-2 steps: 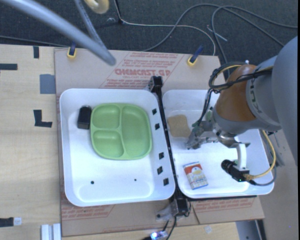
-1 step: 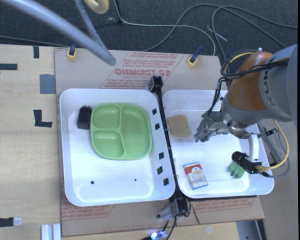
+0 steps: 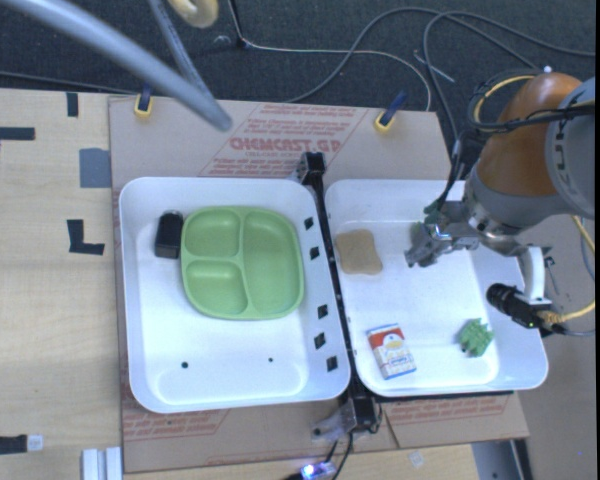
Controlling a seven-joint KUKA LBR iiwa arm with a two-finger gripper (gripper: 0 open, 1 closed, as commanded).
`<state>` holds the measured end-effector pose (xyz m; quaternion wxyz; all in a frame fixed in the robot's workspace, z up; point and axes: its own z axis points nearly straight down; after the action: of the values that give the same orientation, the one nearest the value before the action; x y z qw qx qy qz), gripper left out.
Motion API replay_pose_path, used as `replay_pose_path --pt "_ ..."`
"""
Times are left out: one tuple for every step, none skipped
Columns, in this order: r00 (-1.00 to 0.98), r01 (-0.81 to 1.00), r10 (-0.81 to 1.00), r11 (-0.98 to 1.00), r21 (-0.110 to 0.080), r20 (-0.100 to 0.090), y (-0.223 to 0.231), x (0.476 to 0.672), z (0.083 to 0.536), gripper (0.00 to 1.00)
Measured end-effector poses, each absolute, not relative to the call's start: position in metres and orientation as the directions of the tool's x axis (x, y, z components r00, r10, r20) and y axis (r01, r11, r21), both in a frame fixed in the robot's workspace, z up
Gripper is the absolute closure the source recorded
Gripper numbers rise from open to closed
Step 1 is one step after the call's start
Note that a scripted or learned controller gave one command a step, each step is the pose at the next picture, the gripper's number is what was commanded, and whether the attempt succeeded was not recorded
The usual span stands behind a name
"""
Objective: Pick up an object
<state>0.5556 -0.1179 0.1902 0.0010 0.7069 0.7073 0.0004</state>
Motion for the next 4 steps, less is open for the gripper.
replay_pose_path --pt "-0.001 1.0 1.0 0.001 0.002 -0.001 -0.118 0.556 0.226 1.0" --pt "-0.005 1.0 1.0 0.005 -0.002 0.0 -0.065 0.566 0.214 1.0" --pt "-0.003 1.0 1.0 0.003 -0.002 0.0 -0.015 0.581 0.208 1.0" --pt "-0.004 1.0 1.0 0.004 -0.001 0.0 0.035 0.594 0.206 1.0"
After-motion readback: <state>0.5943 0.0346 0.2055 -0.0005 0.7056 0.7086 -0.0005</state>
